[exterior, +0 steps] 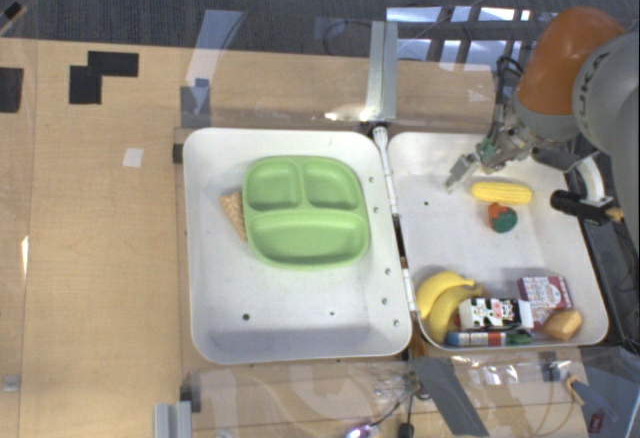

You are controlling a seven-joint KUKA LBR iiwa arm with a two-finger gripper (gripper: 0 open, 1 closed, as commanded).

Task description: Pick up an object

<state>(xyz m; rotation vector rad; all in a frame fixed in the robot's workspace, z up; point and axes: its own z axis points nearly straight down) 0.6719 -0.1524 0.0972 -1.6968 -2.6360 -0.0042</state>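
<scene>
the gripper hangs over the upper part of the right bin, reaching in from the right below the arm's orange band; whether its fingers are open or closed cannot be told, and no object is seen between them. count of bins: two, side by side, divided by a metal rail. the left bin holds one green sectioned tray with three compartments, two small ones at the far side and one wide one at the near side, and one tan flat item tucked against the tray's left edge, partly hidden beneath it. the right bin holds one corn cob, lying just to the right of the gripper and slightly below it, apart from it; its long axis runs left to right across the view, nearly level. directly below the cob sits one small orange and green item, close to it. along the near edge of the right bin lie one banana bunch, curved, with its ends pointing up and right; one small black and white carton; one maroon box; one marker lying left to right; and one small yellow-brown rounded item in the near right corner.
</scene>
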